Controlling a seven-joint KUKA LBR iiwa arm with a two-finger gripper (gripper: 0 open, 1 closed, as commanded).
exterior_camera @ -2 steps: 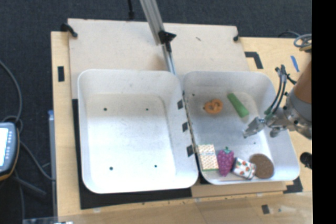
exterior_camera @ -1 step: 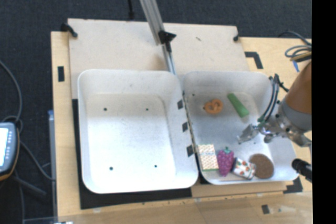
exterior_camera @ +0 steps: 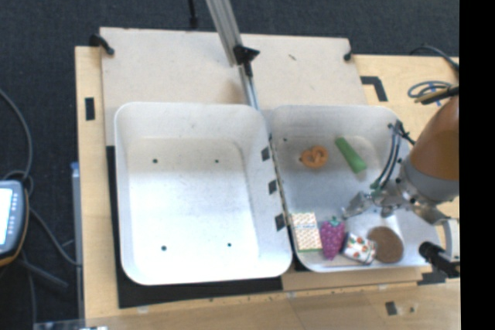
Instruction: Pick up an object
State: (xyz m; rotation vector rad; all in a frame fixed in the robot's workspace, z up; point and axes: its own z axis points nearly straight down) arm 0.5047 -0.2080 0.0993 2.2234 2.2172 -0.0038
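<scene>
The right bin (exterior_camera: 309, 120) holds several small objects. An orange ring-shaped piece (exterior_camera: 313, 158) and a green cylinder (exterior_camera: 350, 154) lie toward its back. Along its front edge sit a pale patterned box (exterior_camera: 306, 231), a purple object (exterior_camera: 332, 238), a red and white item (exterior_camera: 359, 247) and a brown disc (exterior_camera: 385, 243). My gripper (exterior_camera: 362, 206) hangs low over the right side of this bin, just above and behind the purple object and the red and white item. Nothing shows in its grasp.
The left bin (exterior_camera: 193, 189) lies beside the right one, with a narrow gap between them. A slanted metal rail (exterior_camera: 220, 4) rises behind the bins. Cables and a scissors-like item (exterior_camera: 429, 90) lie on the bench at the right.
</scene>
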